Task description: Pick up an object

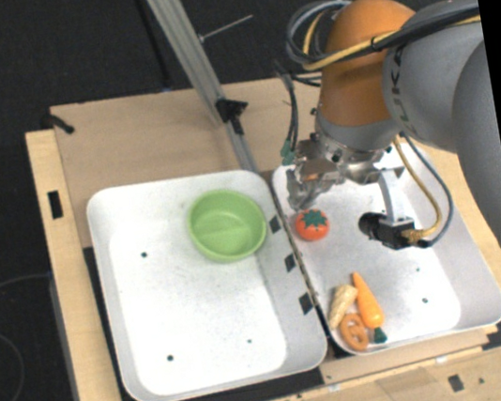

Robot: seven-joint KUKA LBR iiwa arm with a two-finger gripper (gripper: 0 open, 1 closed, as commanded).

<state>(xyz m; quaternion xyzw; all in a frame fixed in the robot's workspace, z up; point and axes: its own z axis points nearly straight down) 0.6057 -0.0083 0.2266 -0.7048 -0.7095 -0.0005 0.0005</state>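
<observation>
In the right bin (458, 303), near its left wall, lies a small red tomato (312, 224) with a green top. My gripper (302, 196) hangs directly over the tomato's far side, its tip just at or above the tomato; I cannot tell whether they touch. The orange wrist and grey arm reach in from the upper right and hide the bin's far part. At the front of the same bin lie an orange carrot (367, 299), a pale beige piece (341, 301) and a round orange slice (353, 330), close together.
A green bowl (227, 225) stands upright in the far right part of the left bin (162, 352). A slanted metal pole (193, 57) runs down to the bins' shared wall. A black fitting with cables (384, 228) hangs off the arm beside the tomato.
</observation>
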